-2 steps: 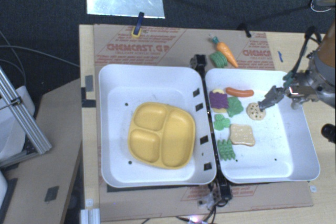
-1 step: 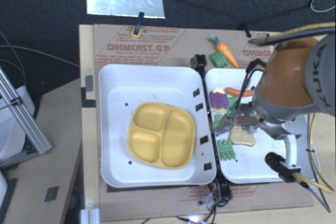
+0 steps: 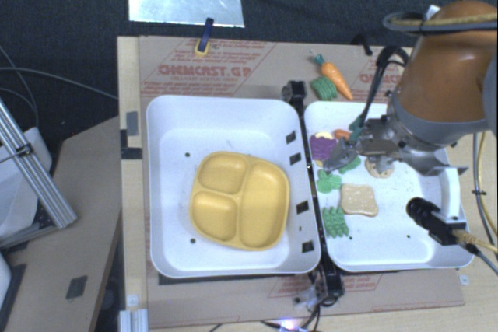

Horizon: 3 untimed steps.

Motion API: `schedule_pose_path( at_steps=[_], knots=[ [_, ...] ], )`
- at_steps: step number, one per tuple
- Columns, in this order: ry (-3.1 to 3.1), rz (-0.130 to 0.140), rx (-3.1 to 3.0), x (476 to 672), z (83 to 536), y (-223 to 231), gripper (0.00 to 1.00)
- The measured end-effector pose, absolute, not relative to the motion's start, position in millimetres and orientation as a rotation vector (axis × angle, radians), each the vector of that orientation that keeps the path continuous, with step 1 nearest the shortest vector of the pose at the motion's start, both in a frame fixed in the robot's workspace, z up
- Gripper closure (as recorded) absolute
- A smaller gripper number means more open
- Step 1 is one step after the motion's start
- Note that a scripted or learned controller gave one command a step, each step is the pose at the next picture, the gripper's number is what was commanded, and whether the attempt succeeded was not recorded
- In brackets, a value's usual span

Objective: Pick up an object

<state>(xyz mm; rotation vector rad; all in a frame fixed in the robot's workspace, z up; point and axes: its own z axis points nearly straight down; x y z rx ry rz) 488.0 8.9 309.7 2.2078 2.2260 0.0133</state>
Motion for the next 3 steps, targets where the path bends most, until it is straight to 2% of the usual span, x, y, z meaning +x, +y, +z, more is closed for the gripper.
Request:
schedule_pose_path(
  at_steps=[1, 2, 3],
  knots=[
    [2.228, 0.008, 2.209, 488.2, 316, 7, 1.0],
    [2.221, 0.028, 2.203, 487.0, 545, 47, 1.0],
    [2.226, -0.016, 2.227, 485.5, 392, 33, 1.0]
  ],
)
